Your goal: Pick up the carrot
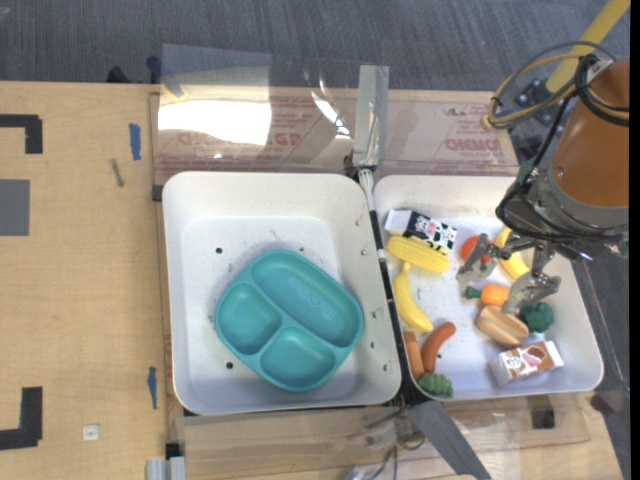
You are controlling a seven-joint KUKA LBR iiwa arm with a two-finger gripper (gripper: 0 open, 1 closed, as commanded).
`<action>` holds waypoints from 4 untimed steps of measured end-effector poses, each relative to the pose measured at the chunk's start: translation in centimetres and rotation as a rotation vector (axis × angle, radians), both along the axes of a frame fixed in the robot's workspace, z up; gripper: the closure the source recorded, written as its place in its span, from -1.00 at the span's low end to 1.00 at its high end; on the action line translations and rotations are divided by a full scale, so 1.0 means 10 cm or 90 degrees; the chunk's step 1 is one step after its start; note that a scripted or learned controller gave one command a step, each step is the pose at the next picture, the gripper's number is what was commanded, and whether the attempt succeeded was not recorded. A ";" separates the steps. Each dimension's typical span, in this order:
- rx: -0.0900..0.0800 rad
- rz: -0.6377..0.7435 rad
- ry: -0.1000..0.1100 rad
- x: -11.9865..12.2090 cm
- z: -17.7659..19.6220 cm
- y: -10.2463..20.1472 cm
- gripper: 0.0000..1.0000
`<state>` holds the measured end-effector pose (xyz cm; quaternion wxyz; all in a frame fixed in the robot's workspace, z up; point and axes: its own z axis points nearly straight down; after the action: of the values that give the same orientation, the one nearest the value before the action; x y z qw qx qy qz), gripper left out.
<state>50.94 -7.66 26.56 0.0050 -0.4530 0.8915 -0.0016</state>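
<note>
carrot [412,351]: slim, orange, lying along right bin's left wall; jaws [508,268] spread, holding nothing.

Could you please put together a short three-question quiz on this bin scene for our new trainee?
1. True or false: the teal tray lies in the right bin.
2. Which lies nearest the left wall of the right bin: A) milk carton, B) banana, C) bread roll?
3. Fill in: the end effector hovers over the ___ bin.

Key
1. False; it lies in the left bin.
2. B.
3. Right; the carrot lies lower left of it, by the sausage.
</note>
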 end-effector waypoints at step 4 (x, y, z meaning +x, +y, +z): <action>-0.011 -0.188 -0.005 -0.01 -1.61 -0.62 -1.00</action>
<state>50.88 -13.86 10.43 0.0041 -0.3172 0.9483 -0.0120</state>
